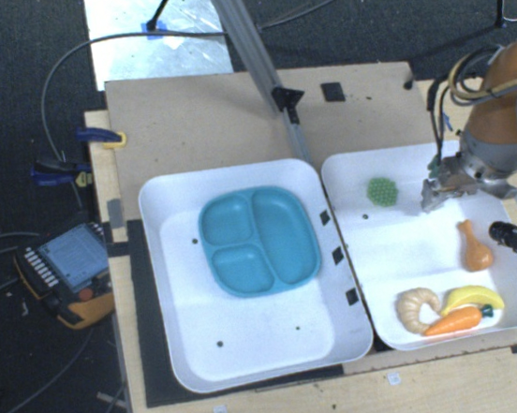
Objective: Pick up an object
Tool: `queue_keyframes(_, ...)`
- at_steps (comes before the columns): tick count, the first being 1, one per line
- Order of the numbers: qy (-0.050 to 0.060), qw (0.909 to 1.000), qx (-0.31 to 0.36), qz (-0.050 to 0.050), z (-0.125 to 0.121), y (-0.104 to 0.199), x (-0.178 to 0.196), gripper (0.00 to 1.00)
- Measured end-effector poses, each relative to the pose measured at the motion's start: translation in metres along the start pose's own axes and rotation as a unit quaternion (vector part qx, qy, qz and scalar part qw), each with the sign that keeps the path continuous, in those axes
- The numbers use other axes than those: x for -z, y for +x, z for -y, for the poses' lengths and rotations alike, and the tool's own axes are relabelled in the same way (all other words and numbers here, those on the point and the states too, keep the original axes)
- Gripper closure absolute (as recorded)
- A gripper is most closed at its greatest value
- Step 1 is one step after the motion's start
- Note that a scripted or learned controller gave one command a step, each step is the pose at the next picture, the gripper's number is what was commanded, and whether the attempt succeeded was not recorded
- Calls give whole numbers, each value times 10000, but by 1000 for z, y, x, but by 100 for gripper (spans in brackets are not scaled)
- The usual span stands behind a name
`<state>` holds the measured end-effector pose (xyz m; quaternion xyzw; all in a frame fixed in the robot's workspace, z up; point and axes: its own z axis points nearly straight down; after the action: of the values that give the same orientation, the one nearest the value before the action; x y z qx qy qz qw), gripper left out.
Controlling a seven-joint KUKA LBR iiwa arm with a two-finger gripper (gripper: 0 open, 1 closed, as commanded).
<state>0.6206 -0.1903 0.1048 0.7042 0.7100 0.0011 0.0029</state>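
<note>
The camera view looks down at a slant on two shallow white bins set side by side on a brown board. The left bin point(191, 342) holds a blue divided plate point(259, 240), lying flat toward its upper middle, three compartments facing up.

The right bin point(388, 259) carries the loose objects. A small green bumpy ball point(382, 192) sits near its upper left. Along the lower edge lie a pale croissant-shaped piece point(416, 307), a yellow banana point(472, 296) and an orange carrot point(456, 320) — the three clustered and touching one another. An orange-brown drumstick-shaped piece point(475, 249) lies alone toward the right side, above the banana.

The arm reaches in from the right, its orange band above the grey wrist. The gripper point(434, 193) hangs over the upper part of the right bin, just right of the green ball and above the drumstick piece. Its tips are small and dark against the bin wall — I cannot tell how far apart they stand, and nothing is visible between them. It appears apart from the green ball.
</note>
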Motion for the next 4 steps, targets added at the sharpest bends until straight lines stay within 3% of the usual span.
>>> queue_keyframes(1,-12,10000,-5,-3,-12,2,50,100)
queue_keyframes(4,-8,10000,0,-3,-7,3,192,100)
